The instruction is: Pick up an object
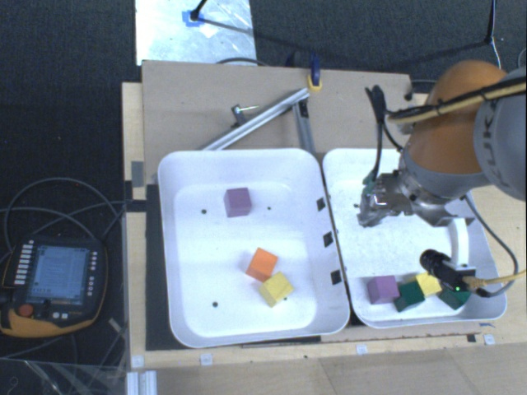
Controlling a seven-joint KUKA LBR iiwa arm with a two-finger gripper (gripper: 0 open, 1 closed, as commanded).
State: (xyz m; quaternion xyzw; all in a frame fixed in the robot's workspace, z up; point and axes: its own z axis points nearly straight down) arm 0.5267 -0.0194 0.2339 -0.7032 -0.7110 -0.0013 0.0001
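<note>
right bin point(362, 253): white, shallow, on the right side of the bench, touching the left bin
right purple cube point(382, 289): in the right bin's near edge, first in a row of blocks
dark green block point(408, 297): just beside the right purple cube, touching the right yellow cube
right yellow cube point(428, 284): next in that row, slightly further back
second green block point(453, 299): near right corner of the right bin, partly hidden by robot hardware
left bin point(198, 253): white, shallow
left yellow cube point(277, 289): near part of the left bin, tilted, touching the orange cube
orange cube point(262, 263): just behind the left yellow cube
pendant point(49, 282): on the dark floor, left of the bench
gripper point(368, 210): above bare floor in the middle of the right bin, well apart from the block row, nothing seen in it
claw state: cannot tell if spread or pressed together
arm point(449, 151): grey with orange band, comes in from the right
left purple cube point(238, 202): far part of the left bin, alone
metal rod point(259, 122): slanted on the board behind the left bin
foil sheet point(193, 19): furthest back, on the floor
</note>
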